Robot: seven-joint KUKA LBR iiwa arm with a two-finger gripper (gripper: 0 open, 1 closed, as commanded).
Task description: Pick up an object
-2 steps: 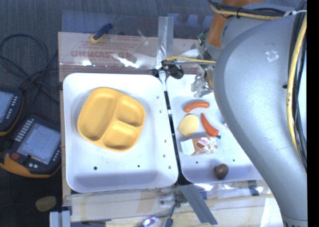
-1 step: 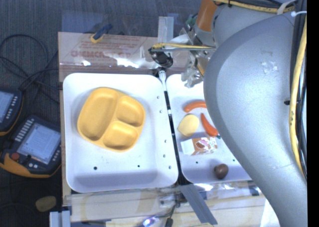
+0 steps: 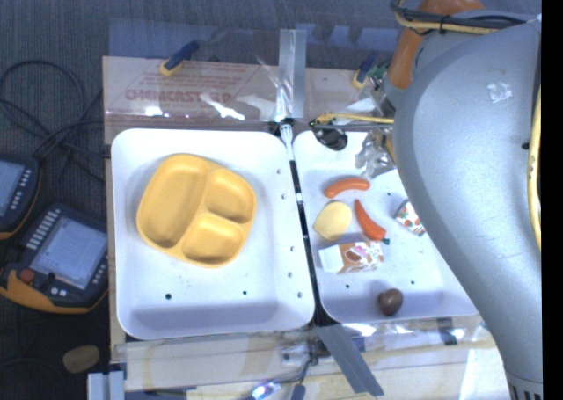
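The right bin (image 3: 352, 309) holds an orange sausage-shaped piece (image 3: 347, 185), a red-orange chilli-like piece (image 3: 370, 220), a pale yellow round object (image 3: 332, 220), a small printed packet (image 3: 361, 256), another small packet (image 3: 410, 217) by the arm, and a dark brown round item (image 3: 391, 301) near the front. My gripper (image 3: 374, 157) hangs over the bin's back part, just behind the orange sausage, mostly covered by the grey arm. Nothing is seen between its fingers.
The left bin (image 3: 141, 301) carries a yellow three-section plate (image 3: 196, 207). The big grey arm (image 3: 475, 178) covers the right bin's right side. Clear plastic sheeting and blue clamps (image 3: 179, 55) stand behind the bins. Handheld controllers (image 3: 53, 258) lie left of the bench.
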